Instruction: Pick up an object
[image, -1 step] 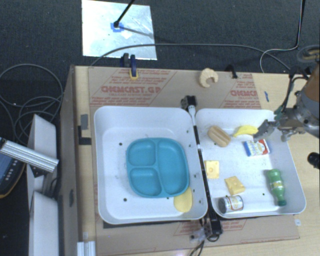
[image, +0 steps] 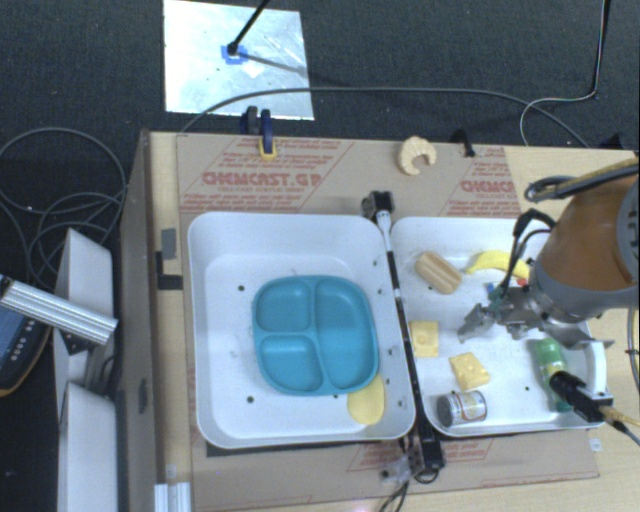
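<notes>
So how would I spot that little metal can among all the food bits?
Look in the right-hand white bin, along its near edge. The small silver can lies on its side just below a yellow cheese wedge. It is the one shiny metal thing among yellow and tan food pieces.

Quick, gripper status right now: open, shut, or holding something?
Gripper: cannot be told from this view. It sits low in the right bin, above the cheese wedge; nothing is seen in its grasp.
</notes>
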